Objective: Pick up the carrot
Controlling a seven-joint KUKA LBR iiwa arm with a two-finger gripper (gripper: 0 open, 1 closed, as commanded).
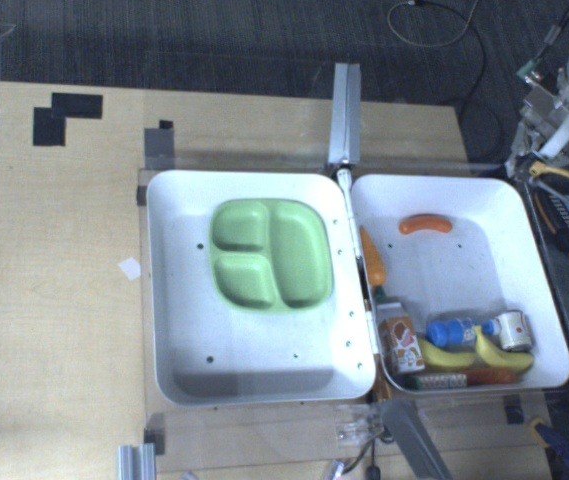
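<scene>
Tool (554, 133) up beyond the right bin (534, 268) far corner; fingers' state impossible to tell. Carrot (371, 258) well left of it, against the bin's left wall. Pale wooden desk (54, 268), dark floor behind.

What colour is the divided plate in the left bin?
Light green, seen clearly in the camera view: the plate lies in the white left bin.

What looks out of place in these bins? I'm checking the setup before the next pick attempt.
Little stands out. The carrot lies pressed against the right bin's left wall, hard by the divider, an awkward spot for a grasp. The banana, blue bottle, can and carton crowd the near edge. The green tray sits flat.
</scene>
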